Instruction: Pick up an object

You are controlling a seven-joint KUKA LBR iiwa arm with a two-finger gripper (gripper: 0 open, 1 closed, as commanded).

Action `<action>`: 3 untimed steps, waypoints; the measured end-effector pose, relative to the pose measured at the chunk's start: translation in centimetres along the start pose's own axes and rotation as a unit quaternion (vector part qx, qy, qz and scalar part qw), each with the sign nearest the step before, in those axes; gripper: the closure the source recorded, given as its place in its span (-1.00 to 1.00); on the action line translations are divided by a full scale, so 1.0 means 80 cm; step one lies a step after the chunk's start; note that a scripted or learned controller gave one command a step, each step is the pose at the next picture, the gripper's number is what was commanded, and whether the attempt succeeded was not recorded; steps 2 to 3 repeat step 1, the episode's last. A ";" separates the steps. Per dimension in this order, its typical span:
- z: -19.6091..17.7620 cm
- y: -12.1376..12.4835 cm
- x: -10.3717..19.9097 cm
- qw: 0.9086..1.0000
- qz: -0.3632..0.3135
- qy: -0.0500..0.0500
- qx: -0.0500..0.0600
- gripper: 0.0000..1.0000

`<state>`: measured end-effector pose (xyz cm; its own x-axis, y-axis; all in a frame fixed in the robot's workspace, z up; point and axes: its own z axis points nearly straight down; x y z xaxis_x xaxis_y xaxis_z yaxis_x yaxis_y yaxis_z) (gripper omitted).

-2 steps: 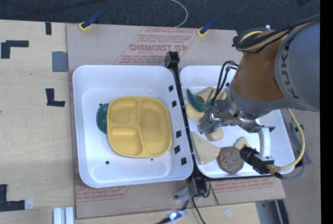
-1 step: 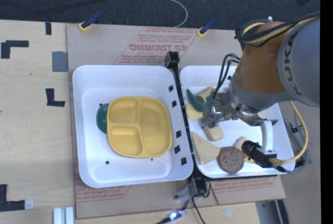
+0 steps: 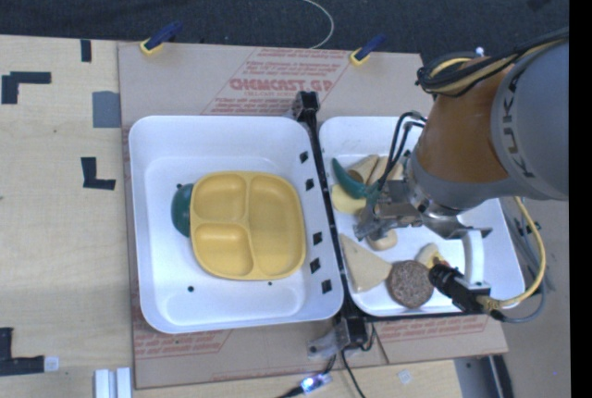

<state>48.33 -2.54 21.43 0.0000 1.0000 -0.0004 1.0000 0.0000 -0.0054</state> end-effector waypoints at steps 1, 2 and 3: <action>-0.013 -0.007 0.003 1.000 -0.001 0.000 -0.002 1.00; -0.013 -0.007 0.003 1.000 -0.001 0.000 -0.002 1.00; -0.013 -0.007 0.003 1.000 -0.001 0.000 -0.002 1.00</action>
